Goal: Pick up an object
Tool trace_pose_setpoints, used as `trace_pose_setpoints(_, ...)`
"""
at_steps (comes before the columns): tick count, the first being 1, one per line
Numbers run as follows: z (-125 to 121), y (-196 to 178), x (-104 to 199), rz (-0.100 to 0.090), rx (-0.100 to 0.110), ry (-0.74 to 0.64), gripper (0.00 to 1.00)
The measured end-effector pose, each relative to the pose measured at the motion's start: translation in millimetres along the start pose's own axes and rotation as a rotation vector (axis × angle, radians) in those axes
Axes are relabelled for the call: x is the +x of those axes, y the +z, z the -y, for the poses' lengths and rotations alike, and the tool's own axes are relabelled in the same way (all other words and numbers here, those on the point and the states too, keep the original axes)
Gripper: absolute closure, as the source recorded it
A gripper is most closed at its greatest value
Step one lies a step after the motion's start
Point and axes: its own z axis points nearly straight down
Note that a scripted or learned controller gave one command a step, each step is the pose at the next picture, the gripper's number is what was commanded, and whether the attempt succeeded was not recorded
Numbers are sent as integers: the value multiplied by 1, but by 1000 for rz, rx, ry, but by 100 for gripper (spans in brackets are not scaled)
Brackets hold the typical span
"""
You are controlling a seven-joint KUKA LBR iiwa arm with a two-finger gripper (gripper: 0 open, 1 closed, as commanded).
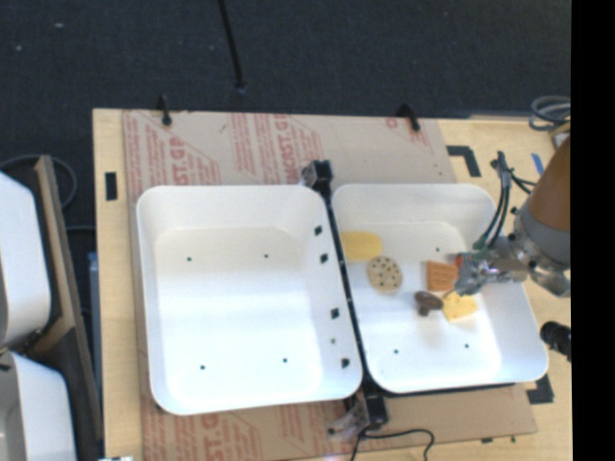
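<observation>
The right bin (404, 200) holds several small items. A yellow flat piece (360, 246) lies near its left wall, and a round tan cookie with dark dots (384, 274) sits just below it. Further right are an orange block (441, 276), a small brown lump (428, 303) and a yellow wedge (460, 306). My gripper (473, 275) hangs low over the right part of this bin, between the orange block and the yellow wedge. Nothing is visibly held.
The left bin (240, 296) sits beside the right one, parted by a black divider with clips (332, 257). Both rest on a cardboard sheet (240, 147) on the wooden bench. The arm's orange band (553, 195) enters from the right.
</observation>
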Motion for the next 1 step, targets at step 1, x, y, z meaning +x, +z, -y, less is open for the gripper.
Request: trace_pose_setpoints(1,-20,-14,48,-1,3,-4,100)
